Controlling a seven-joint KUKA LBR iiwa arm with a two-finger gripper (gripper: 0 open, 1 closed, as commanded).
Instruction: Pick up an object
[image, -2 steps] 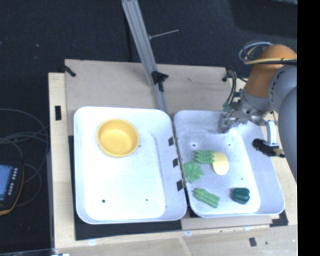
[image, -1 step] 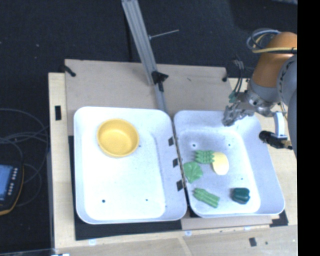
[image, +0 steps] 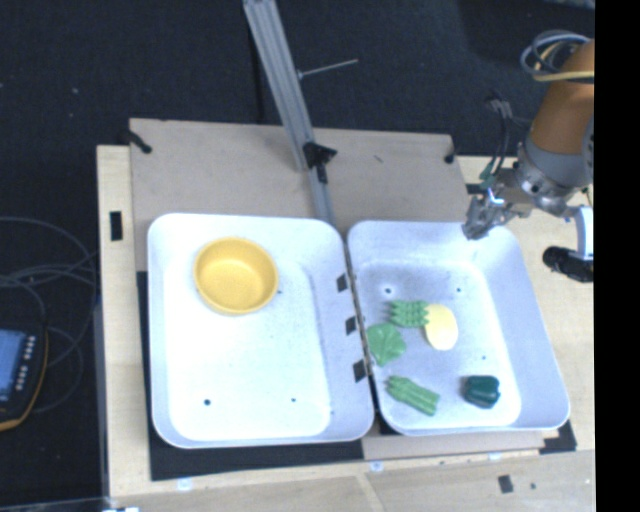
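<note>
Gripper (image: 478, 226) poised above right bin's (image: 530, 290) far corner, finger spread impossible to tell. Yellow-and-green toy (image: 425, 322) mid-bin, well apart toward the near edge, long axis running left to right.

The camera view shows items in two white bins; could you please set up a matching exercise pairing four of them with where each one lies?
Things:
1. round yellow plastic bowl
2. dark green toy pepper
3. two-finger gripper
4. pale yellow toy pineapple with a green leafy top

Places:
A. near corner of the right bin
B. above the far edge of the right bin
C. far part of the left bin
D. middle of the right bin

Pairs: 1-C, 2-A, 3-B, 4-D
</note>
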